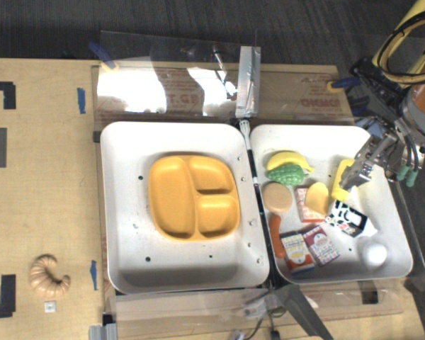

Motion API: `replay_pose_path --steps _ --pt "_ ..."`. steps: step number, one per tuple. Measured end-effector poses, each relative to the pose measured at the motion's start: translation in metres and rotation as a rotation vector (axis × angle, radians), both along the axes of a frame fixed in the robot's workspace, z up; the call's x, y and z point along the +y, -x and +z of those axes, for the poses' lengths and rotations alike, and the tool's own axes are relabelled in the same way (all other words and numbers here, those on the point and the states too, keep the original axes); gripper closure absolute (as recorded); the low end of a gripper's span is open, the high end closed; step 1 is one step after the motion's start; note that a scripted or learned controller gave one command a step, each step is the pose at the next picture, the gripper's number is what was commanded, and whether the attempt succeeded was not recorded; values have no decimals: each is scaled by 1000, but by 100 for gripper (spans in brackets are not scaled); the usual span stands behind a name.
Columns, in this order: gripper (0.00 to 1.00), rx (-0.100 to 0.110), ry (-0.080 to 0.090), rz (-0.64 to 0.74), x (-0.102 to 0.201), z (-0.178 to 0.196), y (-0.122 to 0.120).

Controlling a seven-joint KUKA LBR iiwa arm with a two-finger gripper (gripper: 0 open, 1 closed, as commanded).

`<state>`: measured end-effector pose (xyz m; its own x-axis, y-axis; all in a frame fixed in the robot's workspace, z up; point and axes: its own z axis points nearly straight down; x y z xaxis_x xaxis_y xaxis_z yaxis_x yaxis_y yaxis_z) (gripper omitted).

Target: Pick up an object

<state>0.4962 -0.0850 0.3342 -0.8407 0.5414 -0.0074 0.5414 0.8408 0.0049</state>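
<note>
My gripper (355, 175) hangs over the right side of the right bin (397, 222), reaching in from the right edge. Just beside and partly under it lies a small yellow object (342, 174). The bin also holds a yellow banana (289, 160), a green bumpy piece (287, 175), a tan round item (277, 197), a yellow block (316, 200), an orange carrot-like stick (275, 234), two small printed packets (309, 246), a black-and-white item (347, 218) and a white round object (375, 253). Nothing can be seen held in the gripper.
The left bin (120, 190) holds an orange compartment tray (193, 195). A croissant-shaped toy (49, 275) lies on the cardboard bench at the lower left. A clear plastic sheet and a metal bracket (247, 82) stand behind the bins. Cables hang at the upper right.
</note>
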Motion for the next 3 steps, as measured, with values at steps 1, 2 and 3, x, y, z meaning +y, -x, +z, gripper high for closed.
replay_pose_path --steps 1,2,3 --pt "100 3 3 190 -55 -10 -65" --pt "100 6 2 134 -81 -29 -46" --pt "100 -3 4 405 21 62 -49"
